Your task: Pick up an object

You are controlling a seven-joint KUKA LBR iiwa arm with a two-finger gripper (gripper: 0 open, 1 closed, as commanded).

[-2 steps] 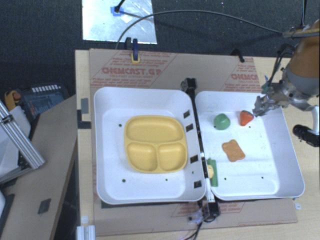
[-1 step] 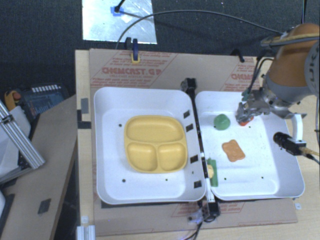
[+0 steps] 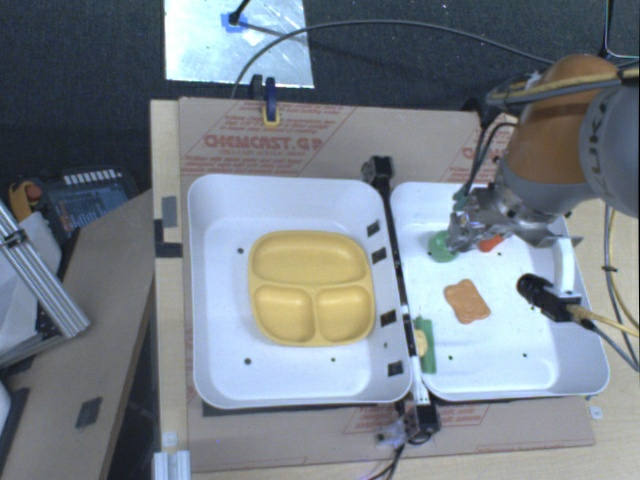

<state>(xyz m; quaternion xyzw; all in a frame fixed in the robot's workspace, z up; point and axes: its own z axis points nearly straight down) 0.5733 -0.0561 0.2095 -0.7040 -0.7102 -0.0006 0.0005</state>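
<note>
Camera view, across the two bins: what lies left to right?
yellow tray → green strip by the divider → tan slice. The round green thing under the arm overlaps these, so it is left out.

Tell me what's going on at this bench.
The arm reaches into the right bin, its gripper low beside a green object near the bin's back left corner. Whether it grips that object cannot be told. A tan flat piece lies loose nearer the bin's middle, and a yellow divided plate sits in the left bin.
</note>
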